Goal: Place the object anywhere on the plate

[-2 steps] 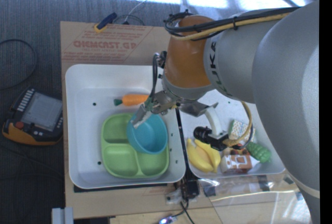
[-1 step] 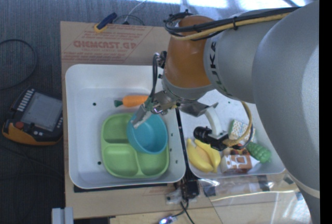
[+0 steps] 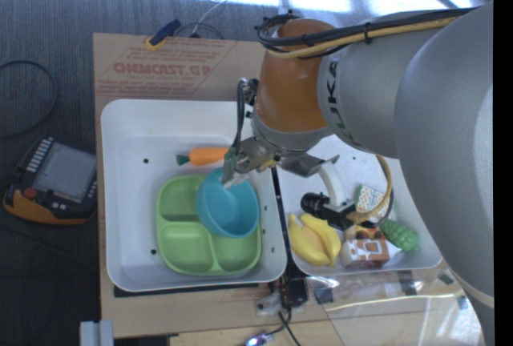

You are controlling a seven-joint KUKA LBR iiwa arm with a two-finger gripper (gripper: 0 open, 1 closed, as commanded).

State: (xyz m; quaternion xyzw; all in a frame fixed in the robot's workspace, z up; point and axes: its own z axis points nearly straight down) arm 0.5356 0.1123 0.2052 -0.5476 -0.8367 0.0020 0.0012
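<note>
While the green divided plate (image 3: pixel 188 236) lies at the near end of the left bin (image 3: pixel 128 176), the blue bowl (image 3: pixel 229 207) sits tilted over the plate's 2 o'clock corner, its hollow turned toward 7 o'clock, and I cannot tell whether its underside rests on the plate or hangs just above it. By the look of it the bowl is thin, stiff plastic: light, smooth and likely slippery, so the rim is the sensible place to pinch it, one finger inside and one outside. The gripper (image 3: pixel 233 170) meets that rim at the bowl's 12 o'clock edge and seems closed on it, though the wrist hides the fingertips, so this is a judgement. A rim hold on a tilted bowl may let it swing or slip. Beyond the bowl, at 11 o'clock from it, an orange toy carrot (image 3: pixel 204 155) lies on the bin floor, just clear of the plate.
</note>
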